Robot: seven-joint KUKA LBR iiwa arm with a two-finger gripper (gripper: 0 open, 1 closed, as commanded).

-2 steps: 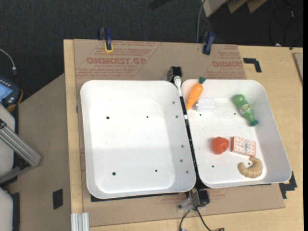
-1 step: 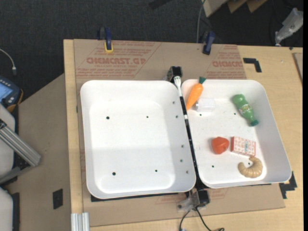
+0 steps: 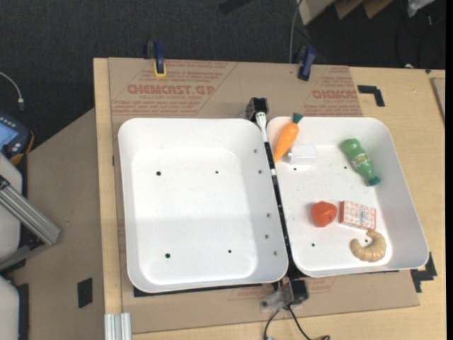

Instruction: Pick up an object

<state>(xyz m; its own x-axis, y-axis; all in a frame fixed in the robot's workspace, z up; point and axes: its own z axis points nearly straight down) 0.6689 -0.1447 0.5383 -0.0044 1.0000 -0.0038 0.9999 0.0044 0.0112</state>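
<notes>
I see the right bin (image 3: 403, 190) holding a carrot (image 3: 285, 139), green bottle (image 3: 359, 161), red piece (image 3: 323, 214) and more; I cannot tell the end effector's state.

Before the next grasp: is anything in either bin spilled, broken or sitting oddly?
Nothing stands out. The orange toy carrot, clear plastic block, green bottle, red round toy, patterned card box and tan croissant-shaped toy lie in the right white bin.

My bench (image 3: 212, 83): brown board top with red lettering, held by two clamps (image 3: 157, 59) at the far edge. Two white bins sit directly on it, touching side by side: left bin (image 3: 134, 190), right bin (image 3: 403, 204). Black corner marks (image 3: 369, 94) near the right bin.
</notes>
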